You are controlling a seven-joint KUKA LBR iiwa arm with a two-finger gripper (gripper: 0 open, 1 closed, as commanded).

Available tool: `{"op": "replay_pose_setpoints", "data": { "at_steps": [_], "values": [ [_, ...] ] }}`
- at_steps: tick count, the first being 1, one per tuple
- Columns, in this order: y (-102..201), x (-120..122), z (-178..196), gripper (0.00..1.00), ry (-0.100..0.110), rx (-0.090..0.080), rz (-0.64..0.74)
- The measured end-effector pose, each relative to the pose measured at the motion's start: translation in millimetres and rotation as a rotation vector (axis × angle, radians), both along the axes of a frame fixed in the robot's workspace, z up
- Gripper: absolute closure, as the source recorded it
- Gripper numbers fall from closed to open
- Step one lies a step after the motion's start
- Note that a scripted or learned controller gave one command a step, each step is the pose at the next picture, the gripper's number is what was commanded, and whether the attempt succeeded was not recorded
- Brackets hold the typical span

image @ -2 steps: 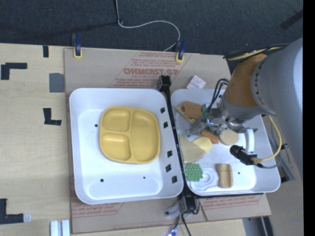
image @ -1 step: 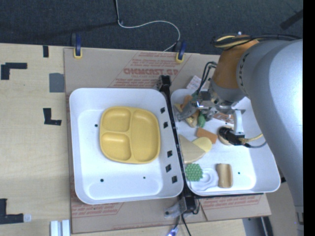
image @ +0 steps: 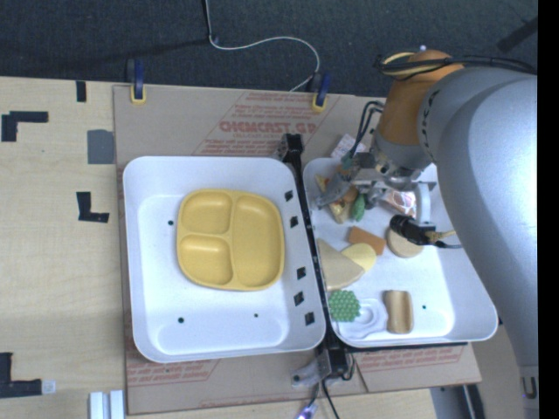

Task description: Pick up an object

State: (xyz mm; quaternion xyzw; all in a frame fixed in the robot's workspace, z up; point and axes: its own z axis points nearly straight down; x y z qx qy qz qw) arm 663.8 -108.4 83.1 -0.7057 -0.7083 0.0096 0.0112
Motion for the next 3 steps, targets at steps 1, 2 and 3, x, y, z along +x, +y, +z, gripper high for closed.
{"op": "replay_pose_setpoints", "data": {
  "at_steps": [1,2,3],
  "values": [
    [-20.2,0.9,0.0,0.00,-0.007,0.006,-0.001],
    [-46.4,1.0,-0.2,0.00,-0.006,0.008,0.001],
    [-46.1,0.5,11.2,1.00,0.001,0.006,0.003]
  ]
}}
